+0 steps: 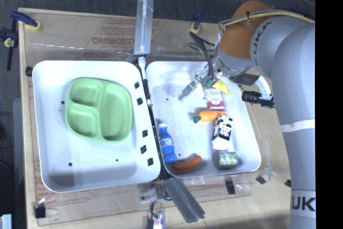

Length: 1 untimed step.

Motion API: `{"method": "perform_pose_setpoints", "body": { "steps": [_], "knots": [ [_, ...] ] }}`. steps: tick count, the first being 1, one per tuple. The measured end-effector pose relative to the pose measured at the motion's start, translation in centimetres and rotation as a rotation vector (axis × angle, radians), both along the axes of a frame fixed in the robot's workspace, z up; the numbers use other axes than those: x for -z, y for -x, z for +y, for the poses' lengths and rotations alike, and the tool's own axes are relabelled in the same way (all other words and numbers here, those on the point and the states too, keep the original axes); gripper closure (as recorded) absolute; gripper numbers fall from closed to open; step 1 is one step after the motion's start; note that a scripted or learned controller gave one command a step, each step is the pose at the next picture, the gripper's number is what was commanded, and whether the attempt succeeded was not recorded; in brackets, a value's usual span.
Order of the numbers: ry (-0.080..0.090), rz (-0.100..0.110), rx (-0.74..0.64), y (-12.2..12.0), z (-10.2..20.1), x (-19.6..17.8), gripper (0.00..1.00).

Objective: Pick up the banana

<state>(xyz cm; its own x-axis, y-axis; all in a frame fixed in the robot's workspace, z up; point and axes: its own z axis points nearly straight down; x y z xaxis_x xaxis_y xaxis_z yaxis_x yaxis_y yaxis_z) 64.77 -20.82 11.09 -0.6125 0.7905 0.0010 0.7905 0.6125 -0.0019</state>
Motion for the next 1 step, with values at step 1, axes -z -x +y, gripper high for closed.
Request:
{"method": "perform_pose_setpoints", "body": {
  "steps": [1],
  "knots": [
    [0.001, -0.004, 0.162, 0.41, -0.29, -8.34, 0.0]
  ]
}}
